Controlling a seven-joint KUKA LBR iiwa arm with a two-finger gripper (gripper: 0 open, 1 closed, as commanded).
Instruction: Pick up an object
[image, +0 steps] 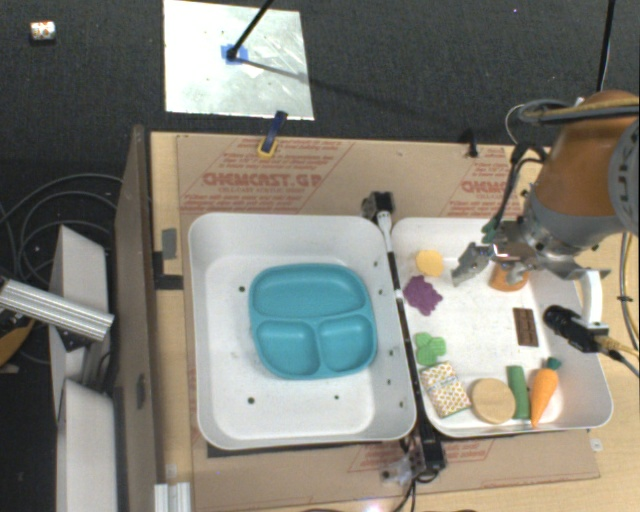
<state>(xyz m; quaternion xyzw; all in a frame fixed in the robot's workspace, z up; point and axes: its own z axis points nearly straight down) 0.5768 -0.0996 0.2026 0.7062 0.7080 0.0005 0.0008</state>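
While the left white bin (215, 330) holds a blue three-compartment plastic tray (312, 318), the right white bin (590, 395) holds toy food: yellow lemon-like piece (430, 263), purple grape cluster (423, 295), orange carrot (542, 391). Tool (478, 258) hovers near the lemon; finger opening can't be made out.

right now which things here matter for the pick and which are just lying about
For the pick:
gripper
yellow piece
purple grapes
orange cup
brown bar
green leaf
cracker
round biscuit
green stick
carrot
right bin

Lying about:
blue divided tray
left bin
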